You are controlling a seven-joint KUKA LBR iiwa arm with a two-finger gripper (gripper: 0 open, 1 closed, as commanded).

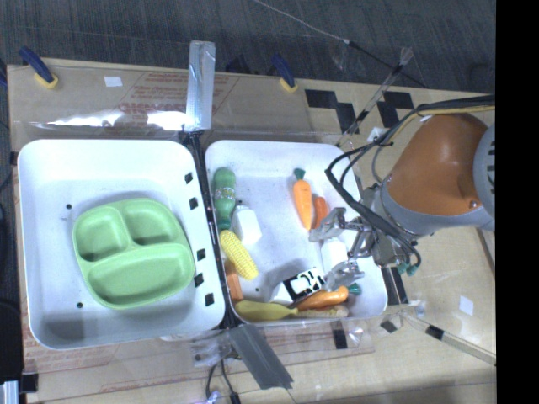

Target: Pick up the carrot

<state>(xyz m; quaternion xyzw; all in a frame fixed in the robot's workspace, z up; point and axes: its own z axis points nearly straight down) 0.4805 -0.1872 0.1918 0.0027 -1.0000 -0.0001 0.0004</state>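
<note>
- Orange is the colour to watch: the carrot (301,200) lies in the right bin (278,151), up near its far edge and toward the right wall, green tip pointing away from the camera.
- Just beside it, on the right-wall side, a second smaller orange piece (320,211) sits close against it; touching or not, hard to call from this angle.
- Now the gripper (341,247): it hangs low over the right side of that bin, between the carrot and the near right corner, fingers spread apart, nothing between them.
- So no grasp yet. The carrot rests free on the bin floor, and by my reading the lift is all still to come.
- Crowded floor below: a corn cob (237,254) near the left wall, a green bottle (224,194) above it, a white block (247,225) between them and the carrot.
- Along the near edge, a banana (263,310), a long orange pepper-like thing (323,298) and a black-and-white card (303,284).
- Over in the left bin (50,162), a green divided plate (132,251) sits alone.
- What's left: shift the open claw toward the far edge, drop around the carrot, close, raise.
</note>
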